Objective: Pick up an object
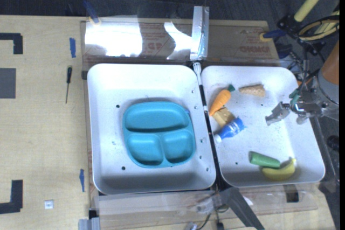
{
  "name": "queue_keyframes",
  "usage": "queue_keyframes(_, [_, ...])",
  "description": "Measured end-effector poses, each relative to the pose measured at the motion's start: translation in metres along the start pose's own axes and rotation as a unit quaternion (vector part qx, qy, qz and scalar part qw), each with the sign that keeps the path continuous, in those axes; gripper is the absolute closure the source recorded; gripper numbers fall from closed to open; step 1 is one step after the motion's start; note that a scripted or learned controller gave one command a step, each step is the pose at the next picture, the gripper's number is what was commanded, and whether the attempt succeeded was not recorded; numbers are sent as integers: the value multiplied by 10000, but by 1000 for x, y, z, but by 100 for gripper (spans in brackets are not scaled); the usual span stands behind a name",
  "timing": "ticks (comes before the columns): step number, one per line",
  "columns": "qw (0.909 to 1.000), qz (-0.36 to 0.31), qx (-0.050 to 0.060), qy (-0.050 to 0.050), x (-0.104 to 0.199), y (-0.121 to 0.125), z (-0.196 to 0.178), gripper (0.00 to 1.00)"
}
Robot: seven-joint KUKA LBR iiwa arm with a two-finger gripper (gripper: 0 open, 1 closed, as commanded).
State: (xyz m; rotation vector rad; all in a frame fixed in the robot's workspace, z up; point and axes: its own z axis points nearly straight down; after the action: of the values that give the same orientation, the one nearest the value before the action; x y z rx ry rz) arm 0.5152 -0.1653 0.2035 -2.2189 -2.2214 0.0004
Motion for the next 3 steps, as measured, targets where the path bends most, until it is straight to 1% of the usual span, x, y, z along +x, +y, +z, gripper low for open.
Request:
queue_keyframes(1, [9998, 173, 23, 5, 66, 40, 98, 0])
queue_keyframes(2, [9917, -1282, -49, -15, 68, -33, 116, 0])
queue_keyframes(3, [9918, -1273, -82, -24, 68, -31, 104, 100])
